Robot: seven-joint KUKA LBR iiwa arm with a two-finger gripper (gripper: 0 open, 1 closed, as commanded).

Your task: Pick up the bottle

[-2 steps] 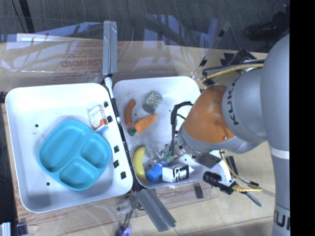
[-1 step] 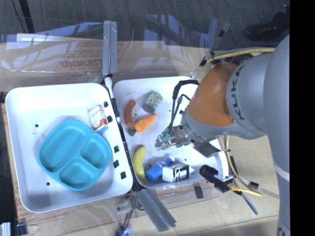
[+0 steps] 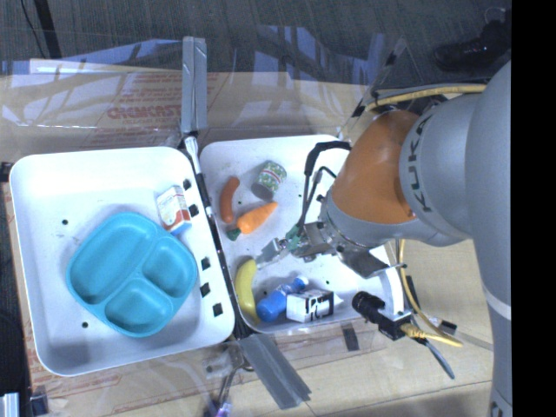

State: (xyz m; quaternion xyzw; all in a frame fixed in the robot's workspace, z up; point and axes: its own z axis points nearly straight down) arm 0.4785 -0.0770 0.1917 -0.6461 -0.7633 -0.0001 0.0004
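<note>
Two white bins on a wooden table.
The blue bottle is seen below the gripper; whether its jaws are apart cannot be told.

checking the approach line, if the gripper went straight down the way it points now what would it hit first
Probably the bare floor of the right bin, between the banana and the carrot. The gripper hangs just above and left of the blue bottle, so it may miss it; depth is unclear.

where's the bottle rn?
The blue bottle lies at the right bin's near edge, between the banana and the black-and-white box.
</note>
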